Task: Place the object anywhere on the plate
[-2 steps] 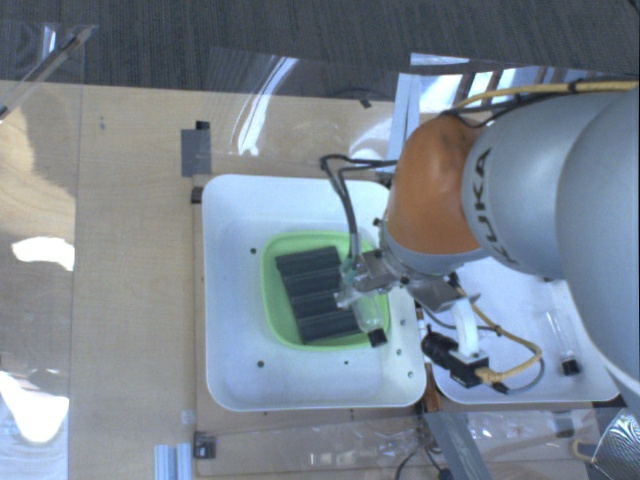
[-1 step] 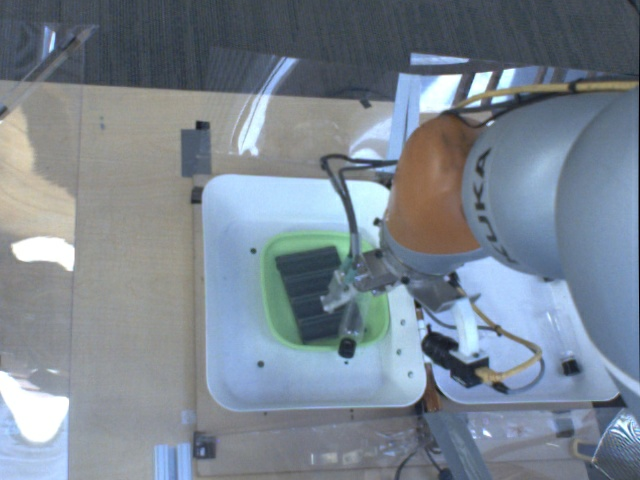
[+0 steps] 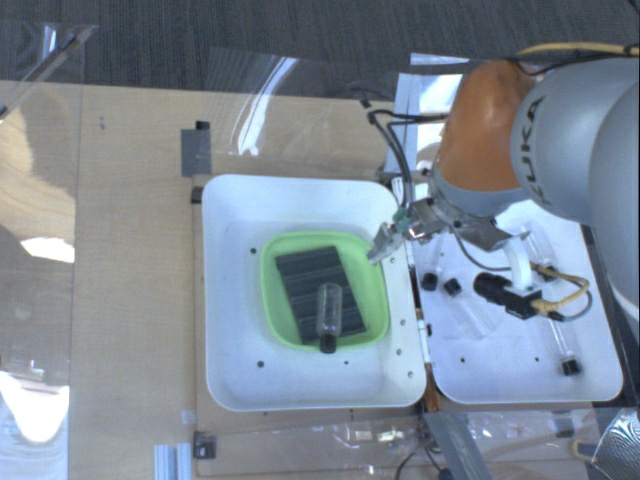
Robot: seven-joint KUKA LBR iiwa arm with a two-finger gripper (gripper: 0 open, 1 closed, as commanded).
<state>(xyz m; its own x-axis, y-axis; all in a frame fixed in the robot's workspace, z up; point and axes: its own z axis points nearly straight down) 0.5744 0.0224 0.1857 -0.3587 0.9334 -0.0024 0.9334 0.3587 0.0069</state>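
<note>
One grey arm reaches in from your right, its pincer over the left bin's right rim; you cannot tell its grip. Left and below it, a clear tube lies on the green plate. Beyond: wooden bench, dark carpet.

Wooden bench bears two white bins.

plate: glossy green plastic | vial: clear plastic | bench: matt wood
</note>
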